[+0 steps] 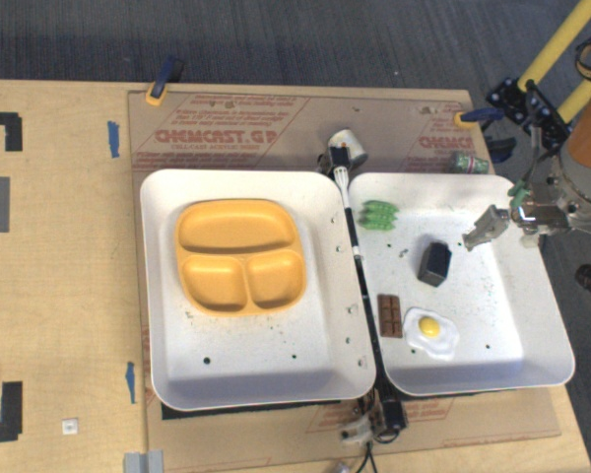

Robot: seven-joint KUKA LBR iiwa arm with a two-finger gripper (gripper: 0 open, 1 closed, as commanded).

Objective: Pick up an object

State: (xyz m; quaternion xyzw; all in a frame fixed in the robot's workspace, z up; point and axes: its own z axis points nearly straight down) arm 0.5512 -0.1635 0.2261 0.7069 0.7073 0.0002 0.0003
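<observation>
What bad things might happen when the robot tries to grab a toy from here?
1. The gripper hangs to the right of the black block, not over it, so coming straight down it would likely close on nothing.
2. The fried egg and chocolate bar lie flat, so the gripper may slide off them.
3. The chocolate bar sits against the right bin's left wall, leaving little room.

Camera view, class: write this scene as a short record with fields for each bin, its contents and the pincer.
left bin: holds a yellow divided plate with three compartments
right bin: holds four small items
green item: near the bin's far left corner
black block: middle of the bin
brown bar: near edge, by the divider
fried egg toy: just right of the brown bar
pincer: over the right bin, right of the black block, nothing seen between its fingers
</observation>
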